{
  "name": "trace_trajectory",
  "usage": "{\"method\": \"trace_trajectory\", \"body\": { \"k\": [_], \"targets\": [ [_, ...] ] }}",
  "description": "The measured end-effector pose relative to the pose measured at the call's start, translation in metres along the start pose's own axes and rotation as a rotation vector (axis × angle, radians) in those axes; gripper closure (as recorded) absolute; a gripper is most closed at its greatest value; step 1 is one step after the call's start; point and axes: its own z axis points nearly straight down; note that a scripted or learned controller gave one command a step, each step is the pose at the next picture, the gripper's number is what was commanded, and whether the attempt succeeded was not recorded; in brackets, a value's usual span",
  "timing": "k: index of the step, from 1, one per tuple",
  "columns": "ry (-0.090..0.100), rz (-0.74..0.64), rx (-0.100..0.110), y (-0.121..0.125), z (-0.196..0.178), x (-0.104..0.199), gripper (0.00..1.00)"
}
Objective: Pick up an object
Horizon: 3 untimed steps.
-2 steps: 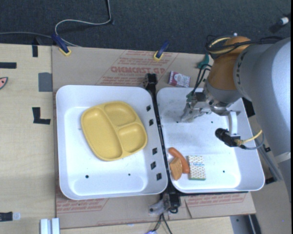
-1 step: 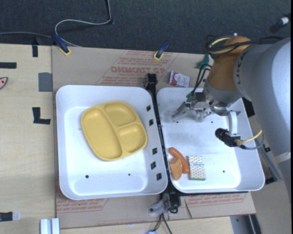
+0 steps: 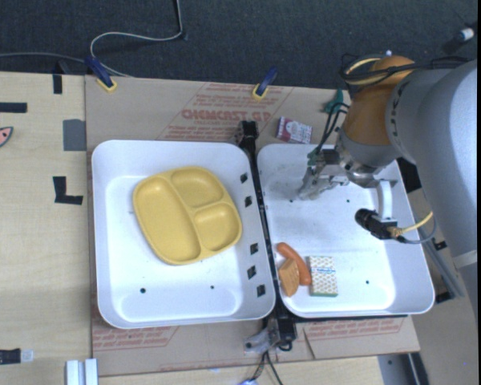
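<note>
Arm: the grey KUKA arm with an orange band [image 3: 374, 111] is seen reaching in from the right, over the far part of the right bin.
Gripper: the two-finger metal gripper [image 3: 311, 186] is held low over the upper left floor of the shallow white right bin [image 3: 401, 283], near that bin's far wall and the divider edge.
Fingers: whether they are apart or together cannot be told; nothing is seen between them.
Task objects: an orange elongated piece [image 3: 291, 267] and a small pale patterned rectangular block [image 3: 322, 276] are lying on the floor of the right bin, near its front left corner, just beside each other and close to the divider edge. Both are well apart from the gripper.
Open room, right bin: bare white floor is seen between the gripper and the two objects, and along the front right.
Left bin: the shallow white left bin [image 3: 112, 287] is occupied by a yellow three-compartment plastic plate [image 3: 187, 213], set toward the far half; a bare strip is left along the front wall.
Tabletop: brown cardboard sheeting [image 3: 216, 111] is laid under both bins; a small dark red packet [image 3: 293, 130] is lying on it just beyond the far edge of the right bin.
</note>
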Motion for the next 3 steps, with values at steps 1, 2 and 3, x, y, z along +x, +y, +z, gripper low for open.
{"method": "trace_trajectory", "body": {
  "k": [1,2,3],
  "targets": [
    [0.0,0.0,0.0,-0.0001,0.0002,0.0,0.0],
    [0.001,-0.001,0.001,0.0,-0.0091,0.0008,1.0],
    [0.001,-0.001,0.001,-0.0001,-0.009,0.0007,0.0]
  ]
}}
